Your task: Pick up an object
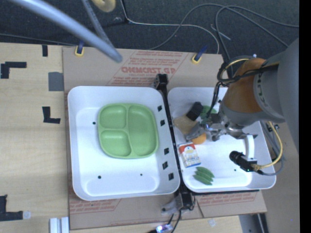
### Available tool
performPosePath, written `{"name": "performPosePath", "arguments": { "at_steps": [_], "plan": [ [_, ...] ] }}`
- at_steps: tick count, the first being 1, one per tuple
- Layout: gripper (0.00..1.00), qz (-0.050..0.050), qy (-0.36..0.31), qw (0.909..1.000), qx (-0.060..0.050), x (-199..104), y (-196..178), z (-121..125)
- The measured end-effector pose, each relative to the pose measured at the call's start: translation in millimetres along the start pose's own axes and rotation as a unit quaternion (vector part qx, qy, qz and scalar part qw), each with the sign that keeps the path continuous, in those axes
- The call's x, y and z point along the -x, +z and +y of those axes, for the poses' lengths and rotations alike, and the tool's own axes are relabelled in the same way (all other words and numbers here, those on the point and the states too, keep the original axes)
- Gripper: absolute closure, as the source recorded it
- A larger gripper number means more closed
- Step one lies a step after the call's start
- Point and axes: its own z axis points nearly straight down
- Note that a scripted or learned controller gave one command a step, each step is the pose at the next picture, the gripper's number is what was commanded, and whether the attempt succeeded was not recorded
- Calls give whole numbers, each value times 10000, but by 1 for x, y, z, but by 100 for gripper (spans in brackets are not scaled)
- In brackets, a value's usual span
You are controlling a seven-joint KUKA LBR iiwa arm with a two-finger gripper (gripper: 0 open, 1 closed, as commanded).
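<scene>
1. The objects I could pick lie in the right bin (265, 181), in the centre-right of the frame: a small white-and-red carton (189, 155), a green pod-shaped piece (204, 175) just below it, an orange piece (199, 139) above the carton, a tan lump (183, 124) near the bin's left wall, and a dark block (195, 110) higher up.
2. My gripper (206, 129) sits low over the upper cluster, close beside the orange piece and the tan lump. Whether my claw is spread or pressed together I cannot tell; wrist and clutter blur the tips.
3. I see nothing clearly pinched, so I judge that I am at the reach-and-grasp step, with no lift made yet.
4. Next I need to settle on one item, probably the orange piece nearest me, straddle it without snagging the neighbouring lump, squeeze, then rise straight up.
5. Outward: the left bin (82, 178), mid-frame, holds a green divided plate (128, 130), well apart from my work.
</scene>
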Motion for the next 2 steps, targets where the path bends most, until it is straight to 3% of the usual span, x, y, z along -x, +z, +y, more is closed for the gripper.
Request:
{"name": "performPosePath", "arguments": {
  "at_steps": [1, 2],
  "plan": [
    [0, -5, -2, 10000, 21, 0, 17, 0],
    [100, -3, -9, 10000, 38, -1, 5, 1]
  ]
}}
